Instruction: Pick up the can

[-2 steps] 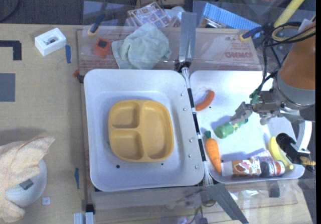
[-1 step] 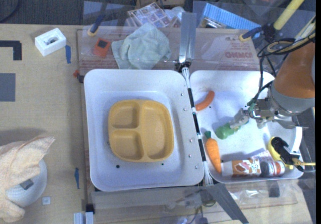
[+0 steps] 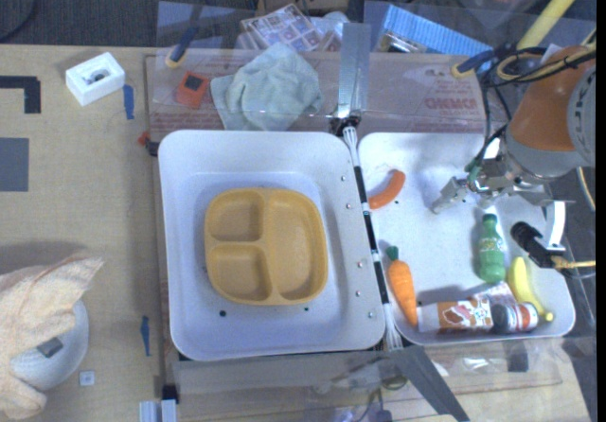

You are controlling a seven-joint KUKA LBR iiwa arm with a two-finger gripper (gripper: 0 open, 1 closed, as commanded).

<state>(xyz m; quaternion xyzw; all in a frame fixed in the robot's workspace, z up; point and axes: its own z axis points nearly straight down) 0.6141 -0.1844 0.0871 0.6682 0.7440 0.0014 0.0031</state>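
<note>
Camera view, arm: the grey arm with its orange band (image 3: pixel 542 117) enters from the right and hangs over the upper half of the right bin (image 3: pixel 426 160).
Camera view, gripper (image 3: pixel 454 195): its metal fingers (image 3: pixel 443 201) point left and down over bare bin floor; they look spread a little with nothing between them, though the gap is small and hard to read.
Camera view, can (image 3: pixel 478 313): lies on its side along the near wall of the right bin, orange-and-white label up, dark end toward the right; well apart from the gripper.
Camera view, neighbours of the can: a carrot (image 3: pixel 402 289) just beside its left end, a green bottle (image 3: pixel 490 247) standing close behind it, a banana (image 3: pixel 525 284) near its right end.
Camera view, other contents: a sausage (image 3: pixel 386 189) near the divider; a yellow divided plate (image 3: pixel 266 246) in the left bin (image 3: pixel 189 165).
Step in hand (judgement): approach; the can is not yet reached.
How to do it well (judgement): travel toward the near wall, turn the fingers to straddle the can across its short width, and descend at mid-label.
Risk (judgement): the near wall and the bottle leave little room, so a finger may catch either; a round can may roll away from a closing finger.
</note>
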